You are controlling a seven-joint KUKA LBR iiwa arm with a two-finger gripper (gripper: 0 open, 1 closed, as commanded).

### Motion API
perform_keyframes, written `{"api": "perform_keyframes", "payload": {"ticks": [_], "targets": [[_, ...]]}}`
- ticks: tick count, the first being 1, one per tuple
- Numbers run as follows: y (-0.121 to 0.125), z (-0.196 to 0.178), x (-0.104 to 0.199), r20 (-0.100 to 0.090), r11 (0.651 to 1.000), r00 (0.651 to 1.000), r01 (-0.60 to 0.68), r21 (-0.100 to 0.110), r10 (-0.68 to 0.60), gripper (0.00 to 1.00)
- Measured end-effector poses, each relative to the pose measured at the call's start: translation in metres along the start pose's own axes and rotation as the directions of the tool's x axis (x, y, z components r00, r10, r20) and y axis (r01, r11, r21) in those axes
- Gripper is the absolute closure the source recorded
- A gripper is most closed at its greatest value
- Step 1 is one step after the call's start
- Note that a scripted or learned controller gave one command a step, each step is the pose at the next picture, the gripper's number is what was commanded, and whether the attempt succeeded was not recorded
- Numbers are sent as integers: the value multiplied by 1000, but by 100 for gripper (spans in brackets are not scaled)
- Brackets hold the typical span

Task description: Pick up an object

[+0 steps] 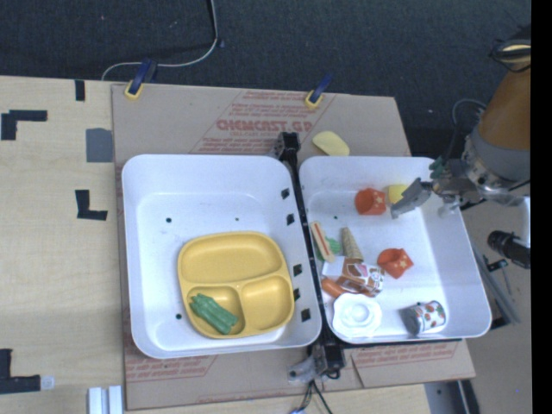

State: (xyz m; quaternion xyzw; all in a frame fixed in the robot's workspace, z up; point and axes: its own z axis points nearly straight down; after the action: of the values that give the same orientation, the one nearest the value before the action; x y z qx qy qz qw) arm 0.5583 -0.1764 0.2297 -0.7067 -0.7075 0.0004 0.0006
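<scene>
My gripper (414,197) hangs over the far right part of the right bin (457,257), with the arm coming in from the right. Just left of it lie a red round object (371,201) and a small yellow piece (398,191). Nothing shows as held. Lower in the same bin sit a second red object (395,262), a hot-dog-like toy (323,241), a tan cone (352,244), a brown and white packet (361,276), an orange piece (331,287), a white round lid (357,314) and a small can (425,316).
The left bin (164,197) holds a yellow divided plate (250,266) with a green object (213,312) in its front left compartment. A pale yellow object (330,143) lies on the cardboard behind the right bin. Black clips line the wall between the bins.
</scene>
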Motion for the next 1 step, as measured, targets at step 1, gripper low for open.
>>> {"api": "perform_keyframes", "payload": {"ticks": [1], "targets": [[50,152,30,3,1000,1000,4,-4,-4,0]]}}
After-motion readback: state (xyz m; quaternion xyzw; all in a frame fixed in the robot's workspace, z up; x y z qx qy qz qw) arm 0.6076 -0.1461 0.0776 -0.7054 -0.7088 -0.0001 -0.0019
